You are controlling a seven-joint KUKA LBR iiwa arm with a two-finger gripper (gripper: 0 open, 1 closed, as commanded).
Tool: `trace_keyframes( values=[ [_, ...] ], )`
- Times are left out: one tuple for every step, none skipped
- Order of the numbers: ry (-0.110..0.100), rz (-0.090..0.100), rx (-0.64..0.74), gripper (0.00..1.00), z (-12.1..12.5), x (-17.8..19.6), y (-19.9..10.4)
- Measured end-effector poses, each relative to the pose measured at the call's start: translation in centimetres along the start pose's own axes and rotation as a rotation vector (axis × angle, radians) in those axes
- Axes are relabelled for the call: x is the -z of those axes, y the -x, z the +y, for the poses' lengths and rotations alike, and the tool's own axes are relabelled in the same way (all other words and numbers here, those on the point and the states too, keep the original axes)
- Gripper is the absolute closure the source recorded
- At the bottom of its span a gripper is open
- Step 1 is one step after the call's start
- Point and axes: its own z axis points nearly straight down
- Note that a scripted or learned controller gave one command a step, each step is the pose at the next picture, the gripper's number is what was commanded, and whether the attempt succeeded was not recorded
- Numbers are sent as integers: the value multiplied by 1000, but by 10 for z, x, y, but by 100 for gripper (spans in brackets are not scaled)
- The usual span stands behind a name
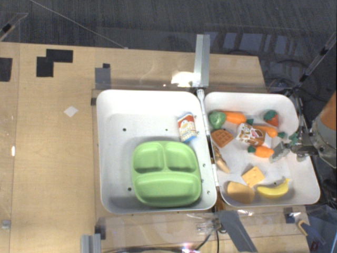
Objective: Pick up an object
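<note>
Orange toy carrot (261,152) lies in the right bin (310,194), mid-right, nearest thing to the gripper (281,149). The gripper sits just right of it, low over the bin's right side. Nothing is visibly held in it. Can't tell whether the gripper is spread or closed, too small and dark. Grey arm (321,141) comes in from the right edge over the bin rim.

Rest of the right bin:
- A printed snack packet (250,135) is just left and far of the carrot, touching or nearly touching it.
- A smaller orange piece (269,131) lies beside the packet on its right.
- A red toy with a green top (271,116) is in the far right part.
- A longer carrot (234,117) lies along the far side, with a green round vegetable (216,119) at its left end.
- A brown waffle (222,138) is by the left wall, with a pale beige piece (221,162) nearer than it.
- A yellow cheese wedge (253,176) sits near the middle, on the near side.
- A banana (274,188) lies on the near right, with a tan round bread piece (239,192) to its left.

The left bin (110,141) holds a green divided plate (166,173) in its near right part. A small printed carton (187,128) sits just far of the plate, against the right wall. Both bins sit side by side on the light wood tabletop (52,167).
</note>
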Motion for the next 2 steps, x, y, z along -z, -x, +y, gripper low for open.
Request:
trace_keyframes(
  values=[
    [14,-7,108,0,39,-77,-11],
    [13,-2,9,0,84,-87,-47]
  ],
)
